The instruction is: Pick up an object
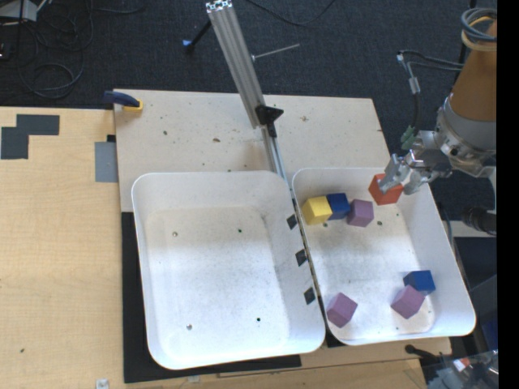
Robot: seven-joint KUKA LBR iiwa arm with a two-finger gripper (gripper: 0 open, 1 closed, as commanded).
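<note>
Gripper (392, 181) clenched on an orange-red block (384, 190), above the right bin (454, 254); the shallow corner grasp risks slipping, dropping the block.

A red block (384, 190), tilted, sits between the fingers of the gripper (395, 181) in the right-centre of the frame, raised above the upper right part of the right bin (454, 258).
</note>
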